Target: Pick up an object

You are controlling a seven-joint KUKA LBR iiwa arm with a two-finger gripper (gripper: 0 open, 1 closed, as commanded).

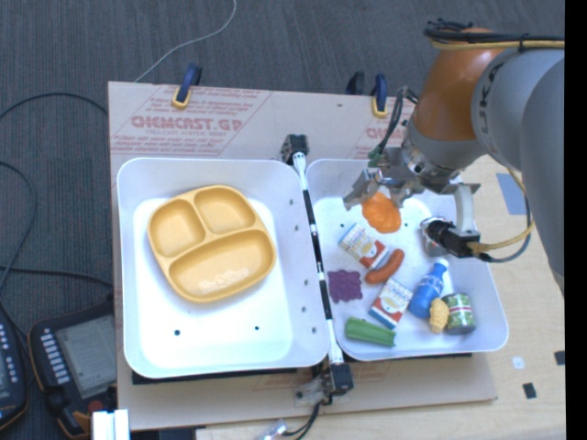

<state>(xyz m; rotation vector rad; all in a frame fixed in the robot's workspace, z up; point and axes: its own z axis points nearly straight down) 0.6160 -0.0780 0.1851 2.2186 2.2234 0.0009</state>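
The end effector (383,193) hangs over the far part of the right white bin (495,324), its two fingers spread apart around (or perhaps just above) a rounded orange toy fruit (382,214). The fruit looks slightly raised, but I cannot tell whether it is gripped. The pick seems under way; a clear lift remains

We see two bins (138,337) of smooth, slightly glossy white plastic. The divided plate (213,242) looks like matt yellow plastic. The bench (165,122) board under them looks like raw, printed cardboard or wood. The arm (514,99) has a satin grey shell and a glossy orange band (454,94).
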